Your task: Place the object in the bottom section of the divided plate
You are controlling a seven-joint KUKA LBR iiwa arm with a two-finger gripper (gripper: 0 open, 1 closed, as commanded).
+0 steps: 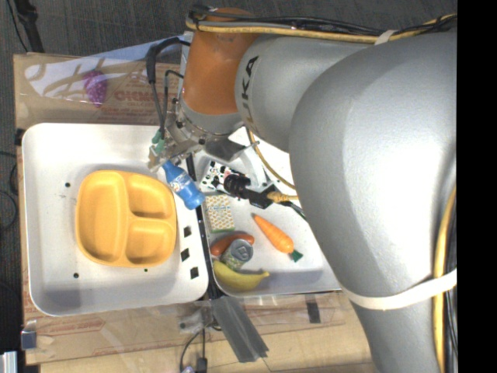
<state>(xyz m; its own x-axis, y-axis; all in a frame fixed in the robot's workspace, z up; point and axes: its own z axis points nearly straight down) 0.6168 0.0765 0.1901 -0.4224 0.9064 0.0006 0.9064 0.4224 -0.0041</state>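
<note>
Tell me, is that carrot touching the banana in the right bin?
Apart. The camera view shows the carrot lying up and to the right of the banana, with white bin floor plainly visible between them.

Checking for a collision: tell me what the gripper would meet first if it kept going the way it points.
Likely the blue bottle just below the gripper, then the rim of the yellow divided plate. Depth is unclear from this slant.
</note>
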